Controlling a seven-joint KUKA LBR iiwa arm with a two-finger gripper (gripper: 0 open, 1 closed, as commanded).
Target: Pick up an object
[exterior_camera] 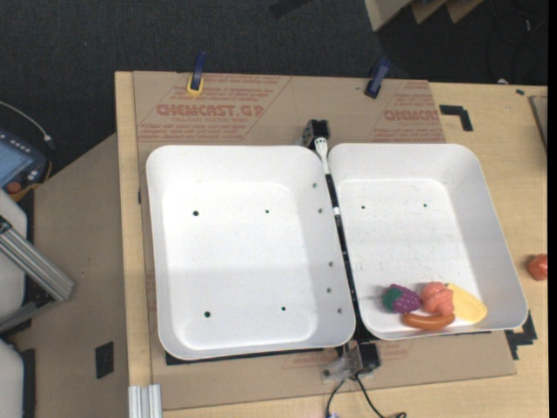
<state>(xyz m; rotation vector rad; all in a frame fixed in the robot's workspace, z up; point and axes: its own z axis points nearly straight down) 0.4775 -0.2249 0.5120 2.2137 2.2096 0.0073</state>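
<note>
Camera view looks down on my work, and whether my claw is spread or pressed together I cannot tell.

The things to pick lie huddled in the right bin, in its near corner. A purple bunch of grapes sits leftmost, a reddish-orange lump touches it on the right, and a yellow piece lies against the lump near the bin's rim. An orange curved piece lies just in front of the lump, touching it.

The left bin stands just beside the right one, their rims meeting along a dark seam. Both rest on a brown board on the surface, held by two blue clamps at its far edge. A small red-orange object lies outside the right bin, near the frame's right side.
</note>
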